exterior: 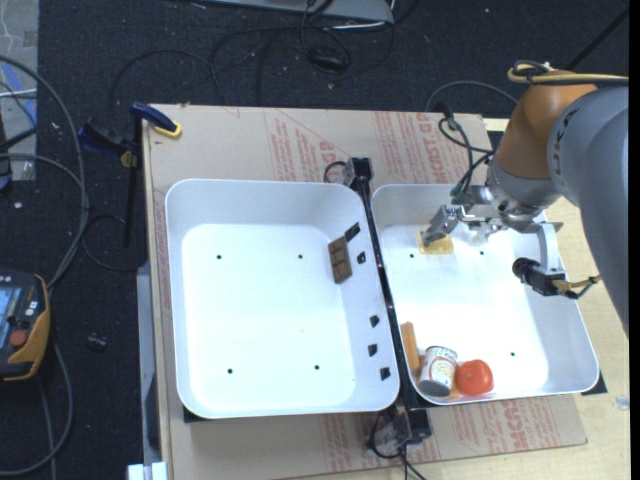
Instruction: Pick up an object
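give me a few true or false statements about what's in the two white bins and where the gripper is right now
1. A brown block lies in the left bin. True.
2. The gripper is over the left bin. False: it is over the right bin, at a small yellow piece near the far wall.
3. A red ball sits in the right bin's near corner. True.
4. The small can is in the left bin. False: it lies beside the red ball in the right bin.
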Controlling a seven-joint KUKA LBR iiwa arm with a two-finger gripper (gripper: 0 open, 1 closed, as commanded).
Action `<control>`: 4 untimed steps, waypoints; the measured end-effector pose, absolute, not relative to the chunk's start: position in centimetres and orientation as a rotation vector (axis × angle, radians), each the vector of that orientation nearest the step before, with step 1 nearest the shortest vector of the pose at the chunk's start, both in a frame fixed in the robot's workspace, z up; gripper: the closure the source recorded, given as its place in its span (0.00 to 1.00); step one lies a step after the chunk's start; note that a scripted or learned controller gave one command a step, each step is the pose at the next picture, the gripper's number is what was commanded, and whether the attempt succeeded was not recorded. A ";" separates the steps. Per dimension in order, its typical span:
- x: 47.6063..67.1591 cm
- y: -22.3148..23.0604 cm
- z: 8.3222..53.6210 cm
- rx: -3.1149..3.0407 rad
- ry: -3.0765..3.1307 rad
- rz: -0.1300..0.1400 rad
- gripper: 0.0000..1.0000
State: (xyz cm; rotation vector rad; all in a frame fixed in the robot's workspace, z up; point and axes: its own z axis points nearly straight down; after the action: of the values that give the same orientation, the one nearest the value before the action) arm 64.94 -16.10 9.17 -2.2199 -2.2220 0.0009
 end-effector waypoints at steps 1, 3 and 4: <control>65.1 -16.2 10.6 -2.224 -2.226 -0.005 1.00; 65.8 -16.1 23.2 -2.225 -2.226 -0.005 1.00; 65.8 -16.1 25.5 -2.222 -2.223 -0.002 1.00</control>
State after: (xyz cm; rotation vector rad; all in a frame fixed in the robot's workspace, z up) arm 65.84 -16.12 25.51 -2.2221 -2.2229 -0.0018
